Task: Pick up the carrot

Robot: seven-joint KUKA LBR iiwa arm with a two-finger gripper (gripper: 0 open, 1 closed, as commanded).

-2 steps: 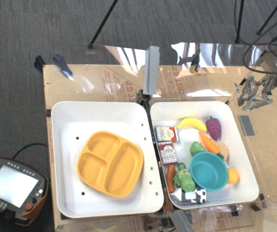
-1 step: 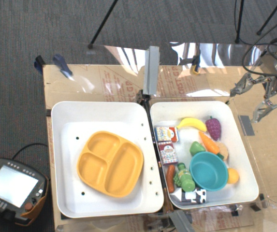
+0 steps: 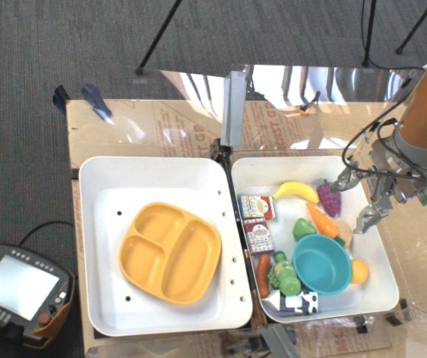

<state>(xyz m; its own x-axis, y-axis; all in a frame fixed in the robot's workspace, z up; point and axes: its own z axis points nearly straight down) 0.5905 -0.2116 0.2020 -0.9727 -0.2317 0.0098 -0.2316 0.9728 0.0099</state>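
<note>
The carrot (image 3: 322,220) is a small orange wedge lying slantwise in the right bin (image 3: 386,271), between the purple grapes (image 3: 329,198) and the teal bowl (image 3: 322,264). My gripper (image 3: 356,198) hangs just to the right of the carrot, over the bin's right side. It is open, with one finger (image 3: 345,179) near the grapes and the other (image 3: 367,218) near the bin's right wall. Nothing is between them.
The right bin is crowded: a banana (image 3: 296,191), a green pepper (image 3: 303,228), two small boxes (image 3: 257,207), a green toy (image 3: 284,273), a red sausage (image 3: 263,272), an orange fruit (image 3: 358,272) and a black-and-white carton (image 3: 299,302). A yellow divided plate (image 3: 171,252) lies in the left bin (image 3: 101,200).
</note>
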